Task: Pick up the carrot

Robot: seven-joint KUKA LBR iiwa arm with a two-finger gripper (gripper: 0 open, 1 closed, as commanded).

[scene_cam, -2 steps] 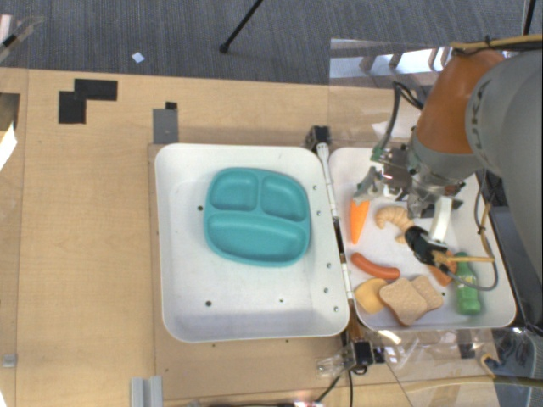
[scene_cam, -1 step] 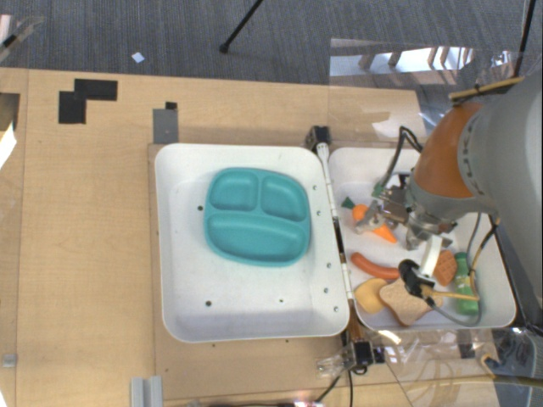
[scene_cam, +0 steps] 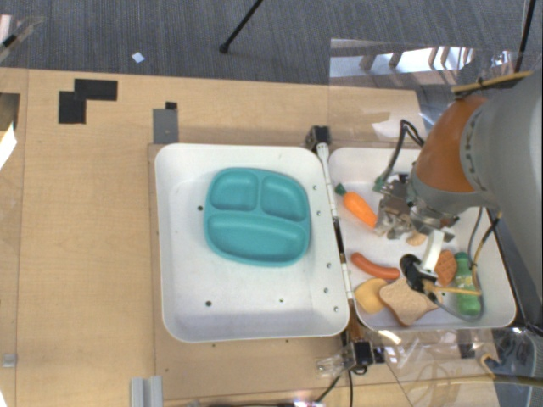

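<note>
Orange carrot point(scene_cam: 360, 209) lies in the right bin point(scene_cam: 363, 164), just beside the gripper point(scene_cam: 399, 220); its grip cannot be told.

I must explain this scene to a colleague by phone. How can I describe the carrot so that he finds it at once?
Find the right white bin, beside the one holding the teal tray. The carrot lies near its upper left, just left of the gripper. It is bright orange, tapered, with a green stub; the sausage below is redder and even.

The arm point(scene_cam: 501, 142) is a thick, rounded grey body with a broad orange band above the wrist. Below the band sits a darker grey metal wrist block. Thin black cables loop along both sides of the wrist.
</note>
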